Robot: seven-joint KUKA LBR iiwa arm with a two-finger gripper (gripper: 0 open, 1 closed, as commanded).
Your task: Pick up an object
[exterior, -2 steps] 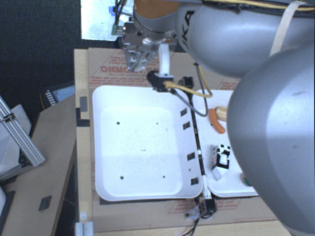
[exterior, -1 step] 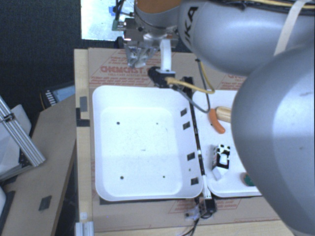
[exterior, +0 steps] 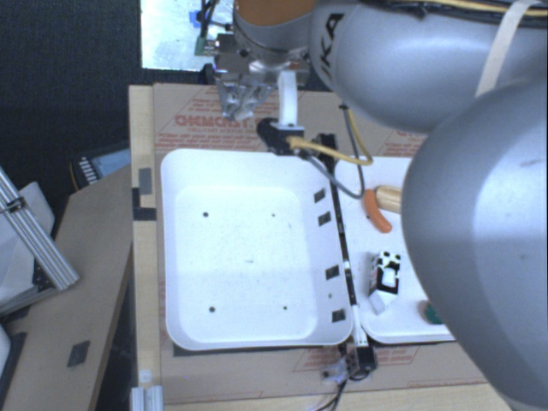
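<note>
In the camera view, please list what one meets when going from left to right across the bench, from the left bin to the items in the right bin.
Left white bin → row of black clips on the shared rim → orange carrot-like piece → black-and-white object → small green item, partly hidden under the arm.

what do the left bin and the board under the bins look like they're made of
Left bin: probably moulded plastic, smooth matte white, with rounded corners and a thin raised rim. Board under the bins: looks like cardboard, dull tan with red printed lettering, a flattened box by appearance.
</note>
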